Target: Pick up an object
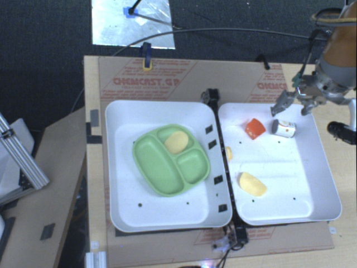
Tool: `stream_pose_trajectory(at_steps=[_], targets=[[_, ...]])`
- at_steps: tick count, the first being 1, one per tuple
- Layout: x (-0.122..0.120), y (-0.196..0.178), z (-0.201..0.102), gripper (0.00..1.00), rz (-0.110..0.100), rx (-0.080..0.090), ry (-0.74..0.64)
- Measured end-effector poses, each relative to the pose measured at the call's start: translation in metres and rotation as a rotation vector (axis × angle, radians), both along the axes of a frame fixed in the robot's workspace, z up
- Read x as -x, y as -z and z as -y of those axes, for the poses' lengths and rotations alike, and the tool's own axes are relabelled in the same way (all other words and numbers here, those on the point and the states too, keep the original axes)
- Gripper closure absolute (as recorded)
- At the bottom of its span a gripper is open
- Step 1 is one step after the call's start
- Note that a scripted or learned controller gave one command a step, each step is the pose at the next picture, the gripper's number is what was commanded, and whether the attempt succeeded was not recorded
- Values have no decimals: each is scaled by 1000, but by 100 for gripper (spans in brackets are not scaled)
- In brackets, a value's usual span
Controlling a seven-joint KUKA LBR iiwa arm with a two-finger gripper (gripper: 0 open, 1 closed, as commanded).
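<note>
Two-finger gripper (292, 101), hanging at the far right corner of the right bin (312, 166), its two grey fingers (279, 103) spread apart with nothing between them; above it the grey wrist and the orange band of the arm (339, 49), which enters from the right edge. Nearest object — a small white-and-grey cylinder (283, 128), lying on its side on the bin floor just below and slightly left of the spread fingers, apart from them; beside it to the left, an orange-red block (255, 128), also free of the gripper and a little farther off. Lower in the same bin, well apart from the gripper, a yellow rounded piece (252, 184) near the bin's left wall; a small yellowish bit (228, 153) lies right at the divide between the two bins, too small to identify. Left bin (128, 205): a green compartment tray (170, 159), set at a slant, with a pale yellow rounded piece (177, 142) in its upper small compartment; the long compartment and the lower small one show bare green. Both bins rest side by side on a cardboard sheet (167, 77) printed with red lettering; beyond it, on dark flooring, a shiny silver sheet (134, 15).
</note>
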State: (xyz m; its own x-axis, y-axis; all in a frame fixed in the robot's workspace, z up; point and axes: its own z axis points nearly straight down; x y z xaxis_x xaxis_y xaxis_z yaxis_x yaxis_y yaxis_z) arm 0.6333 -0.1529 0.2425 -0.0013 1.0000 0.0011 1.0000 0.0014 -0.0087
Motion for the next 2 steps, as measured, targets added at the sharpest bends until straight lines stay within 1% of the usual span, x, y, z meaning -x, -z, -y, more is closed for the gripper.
stream_pose_trajectory(at_steps=[1, 2], targets=[[-2, -6, 0, 0, 11, 2, -2], [6, 53, 1, 0, 6, 1, 0]])
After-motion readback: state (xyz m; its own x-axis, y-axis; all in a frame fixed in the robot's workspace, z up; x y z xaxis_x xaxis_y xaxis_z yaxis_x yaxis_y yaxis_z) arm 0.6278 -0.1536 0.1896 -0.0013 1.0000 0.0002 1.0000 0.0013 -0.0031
